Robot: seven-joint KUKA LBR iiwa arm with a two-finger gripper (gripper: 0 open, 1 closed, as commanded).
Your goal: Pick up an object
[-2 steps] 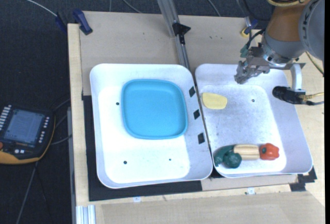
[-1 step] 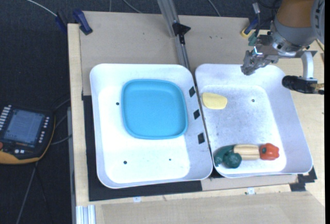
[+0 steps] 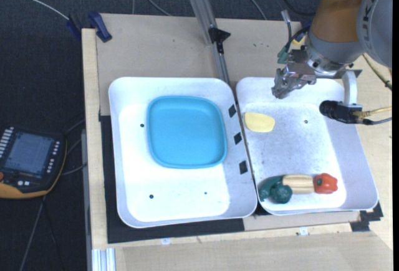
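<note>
A: Bins, two of them, sat side by side on the bench in the overhead view, and the arm came in from the right over the far corner of the right-hand one.

B: And the gripper? Was it holding anything?

A: It hung over bare white floor near the back wall of the right bin. I saw nothing between the fingers, but whether they were spread or pinched I couldn't tell from that angle.

B: So where were the pickings?

A: Closest was a pale yellow piece, lying flat near the left wall, a little in front of the gripper and apart from it. Along the front wall lay a green lump, a tan stick and a red piece, bunched in a row.

B: The left bin?

A: A blue tray sat in the middle. I'd guess the yellow piece was the easier target, lying alone.
</note>
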